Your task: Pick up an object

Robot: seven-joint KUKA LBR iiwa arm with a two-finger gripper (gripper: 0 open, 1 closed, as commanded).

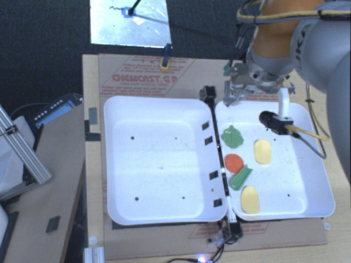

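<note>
The arm reaches in from the right, its orange band (279,23) high over the far edge of the right bin (315,174). The gripper (237,95) hangs above that bin's far left corner; whether it is wide or narrow cannot be told from this angle.

All five objects lie in the right bin's left half. A green leafy piece (232,137) sits nearest the gripper. Just below it is a round red-orange piece (234,162). A green elongated piece (240,177) touches it, long axis running diagonally from lower left to upper right. A yellow oval (262,151) lies to the right, long axis toward the far rim. Another yellow oval (250,199) lies nearest the camera, pointing likewise

The left bin (115,163) adjoins
</note>
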